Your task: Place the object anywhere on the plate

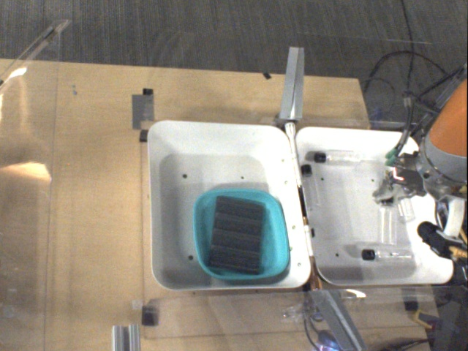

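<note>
A dark grey ridged block (236,233) lies on the teal square plate (276,229), which sits in the front half of the left bin (164,196). The block rests inside the plate's rim, roughly centred and slightly tilted. My gripper (395,193) hangs over the right side of the right bin (336,218), well apart from the plate and the block. The grey arm with its orange band (447,134) comes in from the right edge. I see nothing held at the gripper.
Two small clear pieces with dark ends lie in the right bin, one near its back left (322,156) and one near its front (376,254). A metal post (293,86) stands behind the seam between the bins. Cables (409,86) run at the back right.
</note>
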